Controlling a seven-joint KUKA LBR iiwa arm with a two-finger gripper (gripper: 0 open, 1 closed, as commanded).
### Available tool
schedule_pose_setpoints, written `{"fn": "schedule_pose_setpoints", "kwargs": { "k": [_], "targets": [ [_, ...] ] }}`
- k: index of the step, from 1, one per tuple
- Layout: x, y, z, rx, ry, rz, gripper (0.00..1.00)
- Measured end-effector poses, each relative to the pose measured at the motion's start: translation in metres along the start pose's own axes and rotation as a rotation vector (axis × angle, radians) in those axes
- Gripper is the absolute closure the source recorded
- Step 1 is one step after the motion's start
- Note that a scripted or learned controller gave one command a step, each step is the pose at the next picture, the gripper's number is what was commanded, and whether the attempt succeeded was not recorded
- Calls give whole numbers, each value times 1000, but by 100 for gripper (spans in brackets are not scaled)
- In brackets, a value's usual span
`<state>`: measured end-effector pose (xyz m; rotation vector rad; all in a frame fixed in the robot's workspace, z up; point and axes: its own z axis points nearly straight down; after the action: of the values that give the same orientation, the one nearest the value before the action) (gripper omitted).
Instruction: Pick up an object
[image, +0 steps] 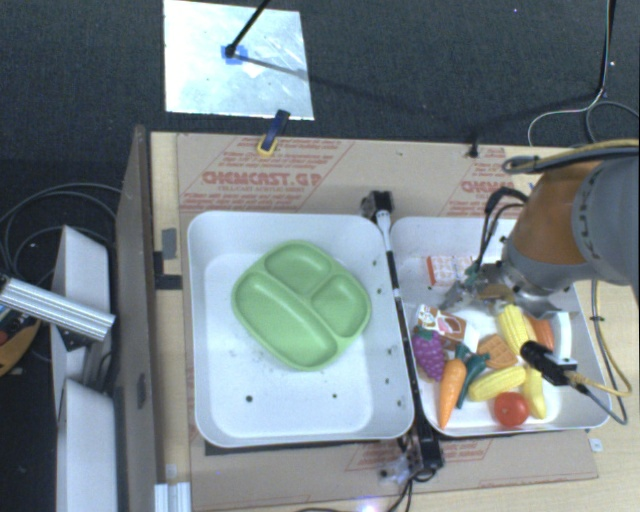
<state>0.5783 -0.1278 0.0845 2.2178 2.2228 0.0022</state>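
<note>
Arm's over the right bin (470, 425), gripper (468, 290) just above the toy food; can't tell its state. Next: drop onto the corn (514, 325).

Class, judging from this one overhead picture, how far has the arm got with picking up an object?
Done: the arm has reached in over the right bin, above the toy food. In hand: nothing visibly; the gripper hangs near the bin's middle. Left: the carrot, corn, grapes and tomato all lie in the bin, unlifted. The left bin's green plate sits untouched.
</note>
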Motion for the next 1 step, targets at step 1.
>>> {"fn": "schedule_pose_setpoints", "kwargs": {
  "k": [1],
  "targets": [
    [-62,-18,-25,2,2,5,0]
  ]
}}
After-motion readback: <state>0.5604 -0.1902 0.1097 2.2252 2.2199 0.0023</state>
